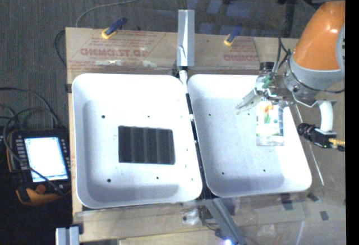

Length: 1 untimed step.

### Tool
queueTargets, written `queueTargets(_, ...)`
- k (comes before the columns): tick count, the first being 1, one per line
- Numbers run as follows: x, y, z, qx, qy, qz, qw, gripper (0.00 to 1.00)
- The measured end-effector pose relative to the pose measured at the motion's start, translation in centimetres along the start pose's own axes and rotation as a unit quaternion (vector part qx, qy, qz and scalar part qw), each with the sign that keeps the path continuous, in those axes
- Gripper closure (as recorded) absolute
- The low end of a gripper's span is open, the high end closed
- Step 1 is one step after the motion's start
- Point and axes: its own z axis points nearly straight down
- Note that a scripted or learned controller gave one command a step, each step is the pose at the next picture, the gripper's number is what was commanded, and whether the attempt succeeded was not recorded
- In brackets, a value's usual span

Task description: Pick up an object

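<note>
A clear plastic packet (270,125) with green and orange print lies in the right bin (224,154), near its right wall. My gripper (262,101) hovers at the packet's far end, under the orange wrist. One metal finger (247,102) splays out to the left and the jaws stand open. The packet's top edge sits just under the gripper; I see no finger pressing on it. A black ridged rectangular block (146,144) lies flat in the middle of the left bin (90,98).
The bins share a narrow divider down the centre (192,126). A handheld pendant with a lit screen (42,160) rests on the floor to the left. Clamps (114,27) hold the cardboard board behind the bins.
</note>
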Motion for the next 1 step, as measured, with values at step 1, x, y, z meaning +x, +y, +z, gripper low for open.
queueTargets(1,-4.49,4.18,3.04,0.000,0.000,0.025,0.9997,0.00)
